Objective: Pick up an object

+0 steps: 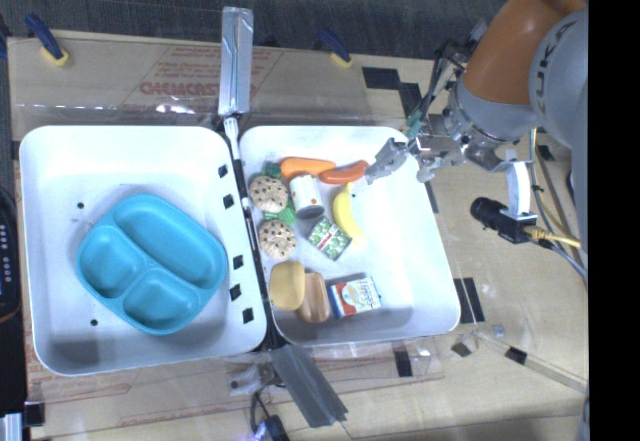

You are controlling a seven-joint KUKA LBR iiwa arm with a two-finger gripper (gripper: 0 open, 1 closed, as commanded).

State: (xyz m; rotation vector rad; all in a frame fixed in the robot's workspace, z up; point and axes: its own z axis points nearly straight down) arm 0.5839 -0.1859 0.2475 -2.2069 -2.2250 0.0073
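The right bin [425,259] holds several toy foods. An orange carrot [305,167] and a red sausage [346,172] lie at its back, with a yellow banana [346,213] just below them. My gripper [384,165] hangs low over the bin's back right part, its tip right beside the sausage's right end. Nothing shows as held in it. The grey arm with its orange band [510,49] reaches in from the upper right.
Two cookies [268,192] [277,238], a white can [304,195], a green carton [328,240], a yellow bun [288,284] and a small milk box [354,295] also lie in the right bin. In the left bin [50,169] sits a blue divided plate [150,261].
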